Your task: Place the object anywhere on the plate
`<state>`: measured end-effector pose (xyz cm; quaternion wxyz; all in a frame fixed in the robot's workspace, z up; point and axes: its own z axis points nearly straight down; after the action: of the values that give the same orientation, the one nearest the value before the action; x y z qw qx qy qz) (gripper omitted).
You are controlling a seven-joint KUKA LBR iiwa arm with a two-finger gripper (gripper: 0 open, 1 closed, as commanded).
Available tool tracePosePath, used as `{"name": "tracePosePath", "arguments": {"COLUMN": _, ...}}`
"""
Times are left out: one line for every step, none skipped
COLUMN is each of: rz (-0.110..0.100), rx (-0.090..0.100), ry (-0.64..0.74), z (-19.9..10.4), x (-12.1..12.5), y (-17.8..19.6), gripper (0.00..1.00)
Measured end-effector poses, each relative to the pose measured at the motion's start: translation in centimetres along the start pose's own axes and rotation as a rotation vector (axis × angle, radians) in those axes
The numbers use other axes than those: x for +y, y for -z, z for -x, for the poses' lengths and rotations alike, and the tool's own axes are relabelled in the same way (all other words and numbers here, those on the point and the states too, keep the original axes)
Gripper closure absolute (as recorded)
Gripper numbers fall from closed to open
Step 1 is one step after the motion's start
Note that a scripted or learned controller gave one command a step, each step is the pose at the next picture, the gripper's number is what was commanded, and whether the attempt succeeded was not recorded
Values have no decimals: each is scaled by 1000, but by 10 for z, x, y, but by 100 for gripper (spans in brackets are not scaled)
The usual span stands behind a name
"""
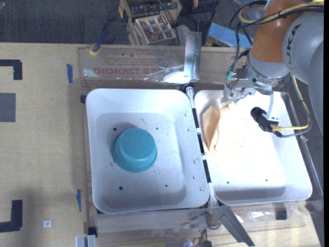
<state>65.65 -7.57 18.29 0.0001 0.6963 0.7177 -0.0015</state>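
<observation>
2 white bins sit side by side on the bench. The left bin [97, 107] holds a blue round dish [134, 149], upside-down by the look of it, near its middle; I take this for the plate.

The right bin [257, 187] holds a pale tan, thin, floppy-looking object [211, 127], lying along the bin's left wall toward the far end. Glare washes out much of that bin's floor, so the object's right edge is hard to trace.

The arm [280, 32] reaches in from the right. The gripper [232, 98] hangs over the far end of the right bin, just above or at the object's far right corner. Contact cannot be confirmed. How far the hand is open, and whether it has anything, I cannot tell; the tips are too small and overexposed.

Judged step: the pick, grasp either being attempted or just about to be. Placing not yet done.

Next move calls for: a secure pinch on the object's edge, a lift clear of the divider between the 2 bins, then travel left to the dish.
</observation>
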Motion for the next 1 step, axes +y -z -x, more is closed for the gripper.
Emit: {"name": "tracePosePath", "arguments": {"rz": 3, "rx": 0, "ry": 2, "z": 0, "x": 1, "y": 40, "gripper": 100}}
